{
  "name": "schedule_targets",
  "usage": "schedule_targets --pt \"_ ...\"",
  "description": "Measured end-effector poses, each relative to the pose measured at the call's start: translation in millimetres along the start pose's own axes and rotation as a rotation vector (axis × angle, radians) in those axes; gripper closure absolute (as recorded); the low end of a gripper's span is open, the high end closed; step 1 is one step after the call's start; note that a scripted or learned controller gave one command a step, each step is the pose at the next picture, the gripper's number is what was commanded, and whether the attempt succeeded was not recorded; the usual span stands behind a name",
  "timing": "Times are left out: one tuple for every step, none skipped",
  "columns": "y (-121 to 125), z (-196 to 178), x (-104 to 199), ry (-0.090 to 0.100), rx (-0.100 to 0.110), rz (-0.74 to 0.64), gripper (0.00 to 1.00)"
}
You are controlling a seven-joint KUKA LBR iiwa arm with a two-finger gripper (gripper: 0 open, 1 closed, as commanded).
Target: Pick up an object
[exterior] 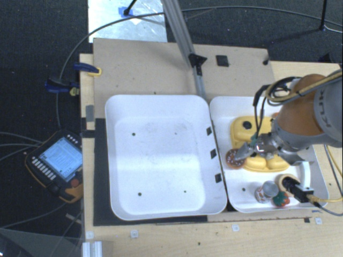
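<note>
Grey arm (327, 108), orange band, black cables

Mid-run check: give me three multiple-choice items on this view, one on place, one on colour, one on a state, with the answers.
1. Where do the objects lie?
A. left bin
B. right bin
C. on the bench, outside both bins

2. What colour is the largest object?
A. yellow
B. blue
C. black

3. Where is the tool?
A. over the left bin
B. low in the right bin
C. outside both bins

Answers:
1 B: the objects are in the right bin, not the left bin.
2 A: the yellow object is the largest.
3 B: the tool sits by a small brown object.
</note>
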State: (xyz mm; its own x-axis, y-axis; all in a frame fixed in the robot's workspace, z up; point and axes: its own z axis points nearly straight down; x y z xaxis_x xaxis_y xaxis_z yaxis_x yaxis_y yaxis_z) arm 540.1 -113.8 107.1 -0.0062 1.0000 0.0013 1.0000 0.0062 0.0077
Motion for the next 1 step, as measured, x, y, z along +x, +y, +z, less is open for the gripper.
schedule_targets --pt "3.8 -14.3 0.7 0.002 -0.009 -0.002 1.00"
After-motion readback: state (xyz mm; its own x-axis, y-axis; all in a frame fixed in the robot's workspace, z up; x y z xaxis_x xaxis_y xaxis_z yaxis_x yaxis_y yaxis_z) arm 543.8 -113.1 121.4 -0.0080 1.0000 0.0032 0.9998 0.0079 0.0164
